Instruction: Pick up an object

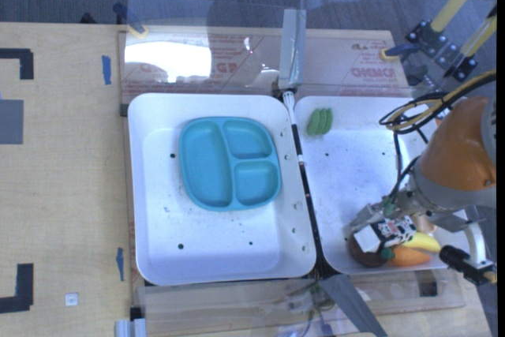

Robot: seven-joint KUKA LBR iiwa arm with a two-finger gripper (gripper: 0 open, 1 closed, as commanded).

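Note:
My gripper [384,231] hangs low over the front right corner of the right bin [347,170], under the orange wrist band. Right beneath and beside it lie a brown round object [364,255], an orange carrot-like piece [410,256] and a yellow banana-like piece [424,242], crowded together. Nothing is visibly caught between the fingers. A green pea pod [319,121] lies at the far left corner of the same bin, well away from the gripper.
The left bin [158,233] holds a blue divided plate [230,162] in its middle. A clear plastic panel stands behind both bins. Black and yellow cables run along the right bin's right side by the arm.

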